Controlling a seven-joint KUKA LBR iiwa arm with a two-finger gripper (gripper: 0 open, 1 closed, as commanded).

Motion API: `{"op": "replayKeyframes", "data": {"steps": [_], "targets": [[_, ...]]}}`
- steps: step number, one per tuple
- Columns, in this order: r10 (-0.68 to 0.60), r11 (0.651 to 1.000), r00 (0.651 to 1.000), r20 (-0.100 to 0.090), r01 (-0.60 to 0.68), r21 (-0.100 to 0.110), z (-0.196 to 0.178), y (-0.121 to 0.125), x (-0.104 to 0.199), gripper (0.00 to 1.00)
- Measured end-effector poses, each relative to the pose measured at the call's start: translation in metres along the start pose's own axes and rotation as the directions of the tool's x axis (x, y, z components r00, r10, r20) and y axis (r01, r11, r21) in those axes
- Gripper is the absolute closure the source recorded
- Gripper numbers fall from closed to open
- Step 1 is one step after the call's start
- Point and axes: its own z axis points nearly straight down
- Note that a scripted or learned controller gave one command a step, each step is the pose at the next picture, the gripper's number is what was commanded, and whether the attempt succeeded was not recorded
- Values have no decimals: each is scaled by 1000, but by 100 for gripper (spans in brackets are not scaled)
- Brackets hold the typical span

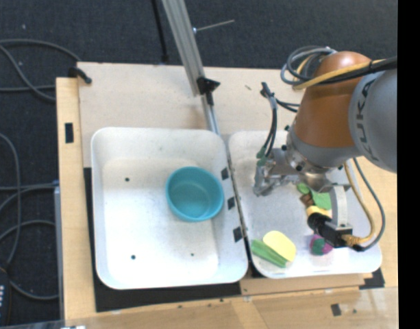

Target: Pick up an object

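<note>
The arm comes in from the right and hangs over the right bin [245, 142], its gripper [263, 182] low by that bin's left wall. Whether the pincer is released or clenched, I cannot tell from this angle; nothing shows in its grasp. Near the bin's front edge lies a yellow object [281, 245] on a green object [266, 253]. Right of them sits a small purple object [322, 247], with another green piece [322, 201] farther back. Over in the left bin [114, 184], a blue bowl [194, 193] sits upright.
</note>
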Motion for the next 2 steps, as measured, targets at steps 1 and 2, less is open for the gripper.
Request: {"op": "replayKeyframes", "data": {"steps": [1,2], "targets": [[0,1000,1000,-1,0,-1,-3,2,46,100],[-1,1000,1000,-1,1,-1,-3,6,101,100]]}}
